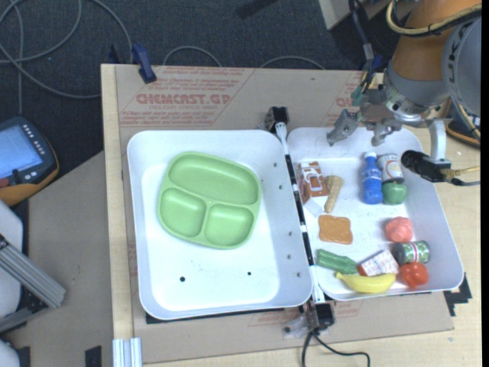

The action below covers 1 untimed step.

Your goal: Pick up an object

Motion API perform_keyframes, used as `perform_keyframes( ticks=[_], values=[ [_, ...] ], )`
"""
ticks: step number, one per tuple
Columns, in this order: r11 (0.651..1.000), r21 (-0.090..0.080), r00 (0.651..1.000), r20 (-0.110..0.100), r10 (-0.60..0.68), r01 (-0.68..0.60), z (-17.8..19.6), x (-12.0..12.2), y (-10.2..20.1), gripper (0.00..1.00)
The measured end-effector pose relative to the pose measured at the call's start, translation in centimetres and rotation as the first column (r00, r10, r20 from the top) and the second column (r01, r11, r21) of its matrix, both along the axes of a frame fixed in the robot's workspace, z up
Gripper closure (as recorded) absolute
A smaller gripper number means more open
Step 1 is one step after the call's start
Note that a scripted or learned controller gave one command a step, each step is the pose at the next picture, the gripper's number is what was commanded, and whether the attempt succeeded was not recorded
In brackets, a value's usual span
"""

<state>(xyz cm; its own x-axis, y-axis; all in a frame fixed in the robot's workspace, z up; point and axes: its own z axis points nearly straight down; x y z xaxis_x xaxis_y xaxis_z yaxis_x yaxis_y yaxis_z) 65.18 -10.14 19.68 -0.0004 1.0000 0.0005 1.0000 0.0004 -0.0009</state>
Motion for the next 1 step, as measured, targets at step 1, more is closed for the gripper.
perform_keyframes(
  ticks=[1],
  values=[
    [1.0,-0.002,1.0,0.0,-0.002,0.002,-5.61,1.38,-6.91,0.0]
  ],
)
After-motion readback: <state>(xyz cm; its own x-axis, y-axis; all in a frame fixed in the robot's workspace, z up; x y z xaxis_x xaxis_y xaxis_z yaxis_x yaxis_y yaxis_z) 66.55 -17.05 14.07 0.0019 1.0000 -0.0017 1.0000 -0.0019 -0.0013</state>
